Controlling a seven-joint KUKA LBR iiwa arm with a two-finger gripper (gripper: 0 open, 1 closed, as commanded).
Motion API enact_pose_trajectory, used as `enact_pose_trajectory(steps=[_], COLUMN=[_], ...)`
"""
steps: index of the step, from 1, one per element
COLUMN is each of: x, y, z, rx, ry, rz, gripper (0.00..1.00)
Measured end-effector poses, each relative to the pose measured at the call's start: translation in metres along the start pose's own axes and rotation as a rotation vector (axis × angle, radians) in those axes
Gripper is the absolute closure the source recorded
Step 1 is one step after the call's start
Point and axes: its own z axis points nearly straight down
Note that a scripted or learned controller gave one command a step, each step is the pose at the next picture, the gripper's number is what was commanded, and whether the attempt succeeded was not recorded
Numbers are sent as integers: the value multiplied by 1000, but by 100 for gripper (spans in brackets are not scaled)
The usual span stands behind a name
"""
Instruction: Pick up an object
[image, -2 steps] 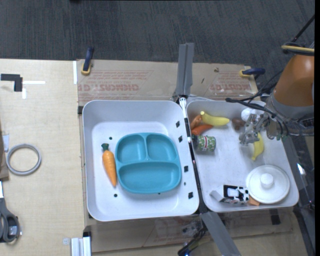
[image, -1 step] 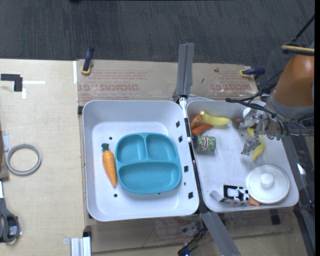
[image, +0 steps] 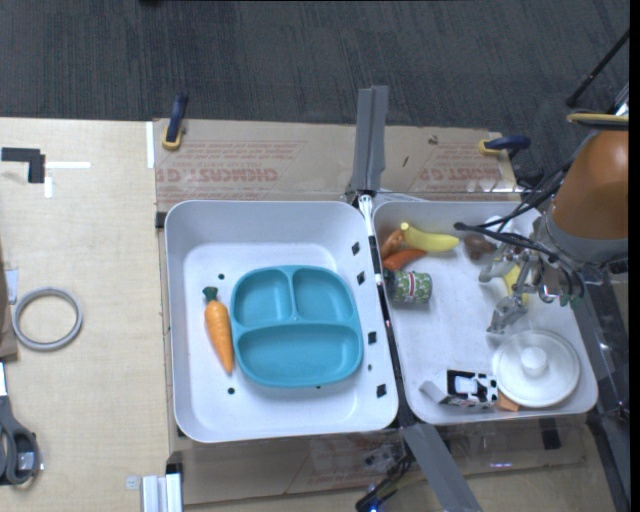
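Observation:
My gripper (image: 505, 300) hangs over the right bin (image: 450, 350), under the orange-banded wrist at the right edge. A small yellow piece shows beside its metal fingers (image: 503, 315). A yellow banana (image: 430, 239) and an orange-red piece (image: 400, 258) lie at the bin's far left. A green can (image: 411, 287) lies on its side just below them. A white lidded bowl (image: 537, 366) sits at the near right, directly below the gripper. A black-and-white toy (image: 470, 388) lies at the near edge.
The left bin (image: 190, 400) holds a teal divided plate (image: 296, 325) and a carrot (image: 218, 330) beside it. A grey ring (image: 44, 318) and scissors (image: 15, 450) lie on the bench at left. Clamps and cardboard sit behind the bins.

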Motion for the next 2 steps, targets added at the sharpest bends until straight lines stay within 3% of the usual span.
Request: enact_pose_trajectory(steps=[1,2], x=[-17,-19], y=[3,3], z=[-1,-11], rx=[-1,0], ry=[-3,-9], rz=[100,99], gripper=[0,100])
